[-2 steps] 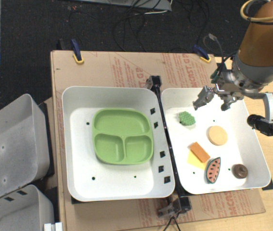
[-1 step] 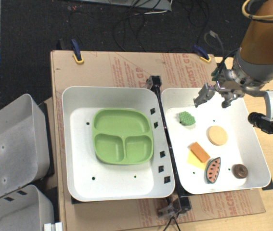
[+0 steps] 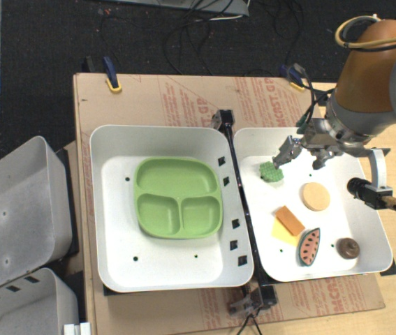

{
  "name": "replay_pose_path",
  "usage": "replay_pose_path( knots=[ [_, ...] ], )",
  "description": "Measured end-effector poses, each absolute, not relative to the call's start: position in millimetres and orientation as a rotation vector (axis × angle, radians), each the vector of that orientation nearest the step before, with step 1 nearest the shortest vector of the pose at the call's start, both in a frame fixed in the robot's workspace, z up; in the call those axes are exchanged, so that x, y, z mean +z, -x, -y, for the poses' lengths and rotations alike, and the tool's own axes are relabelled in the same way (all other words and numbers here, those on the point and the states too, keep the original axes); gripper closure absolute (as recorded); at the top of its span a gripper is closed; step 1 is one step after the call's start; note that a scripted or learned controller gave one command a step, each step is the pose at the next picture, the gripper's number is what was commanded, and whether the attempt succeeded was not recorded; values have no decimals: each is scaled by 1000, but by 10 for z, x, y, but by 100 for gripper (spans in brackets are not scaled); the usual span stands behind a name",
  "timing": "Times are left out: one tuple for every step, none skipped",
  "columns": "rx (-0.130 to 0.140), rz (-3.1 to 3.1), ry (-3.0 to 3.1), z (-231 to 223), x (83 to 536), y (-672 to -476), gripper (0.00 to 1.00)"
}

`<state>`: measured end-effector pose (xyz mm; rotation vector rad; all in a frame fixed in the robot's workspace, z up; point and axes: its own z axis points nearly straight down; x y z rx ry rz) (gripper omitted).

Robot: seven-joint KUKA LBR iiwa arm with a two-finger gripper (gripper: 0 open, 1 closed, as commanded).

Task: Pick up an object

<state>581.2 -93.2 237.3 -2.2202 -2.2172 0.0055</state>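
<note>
The gripper (image 3: 302, 155) hangs over the upper part of the right bin (image 3: 372, 262), its two dark fingers spread apart: one fingertip (image 3: 281, 160) points down toward 7 o'clock, the other (image 3: 320, 162) sits toward 4 o'clock of the wrist. Nothing lies between them, so the claw is released and holds nothing. The left fingertip comes just beside the top of a small green bumpy object (image 3: 272, 172); whether it actually touches it cannot be told from this slant.

That green bumpy object lies at about 7 o'clock from the gripper, near the bin's left wall. At 5 o'clock from the gripper rests a round tan disc (image 3: 316, 197), apart from the fingers. Further toward 6 o'clock sits an orange block (image 3: 290, 220) lying on a yellow piece (image 3: 282, 232), and below that a watermelon slice (image 3: 309, 246) stands near the bin's lower rim. A small brown round piece (image 3: 348, 248) lies at 4 o'clock, near the lower right corner.

The grey arm with its orange band (image 3: 372, 61) reaches in from 2 o'clock.

Well off at 9 o'clock, the left bin (image 3: 114, 257) holds a green divided tray (image 3: 178, 197) lying flat in its middle
</note>
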Motion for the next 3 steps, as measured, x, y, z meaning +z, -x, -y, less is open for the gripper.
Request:
replay_pose_path(
  knots=[
    [7, 2215, 2220, 957, 1783, -5714, 0],
    [7, 2215, 2219, 914, 1146, -5678, 0],
    [-2, 2218, 2227, 920, 1288, -5704, 100]
  ],
)
